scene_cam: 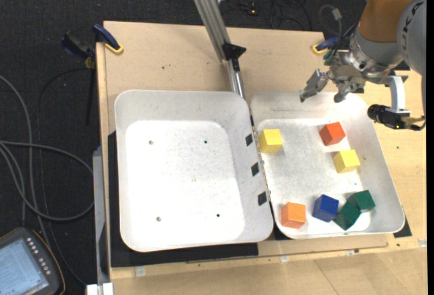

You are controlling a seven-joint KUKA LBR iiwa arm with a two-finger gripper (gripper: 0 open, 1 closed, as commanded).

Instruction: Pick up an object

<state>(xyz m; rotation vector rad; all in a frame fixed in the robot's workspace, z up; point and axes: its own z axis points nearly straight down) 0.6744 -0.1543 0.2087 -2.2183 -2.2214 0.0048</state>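
Blocks (330, 180) lie in right bin (380, 171) on tan bench (176, 56).

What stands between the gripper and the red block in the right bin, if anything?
Nothing visible does. The gripper hangs with its fingers spread above the far rim of the right bin, and the red block lies just in front of it, with bare bin floor between. The nearest yellow block sits beyond it.

left bin (135, 151) lay beside right bin (285, 107) on bench (169, 56) | seven blocks sat in right bin: one at left (270, 140), two at right (331, 133) (346, 161), four along near edge (293, 214) (325, 207) (347, 215) (364, 200) | gripper (327, 88) hung over far edge
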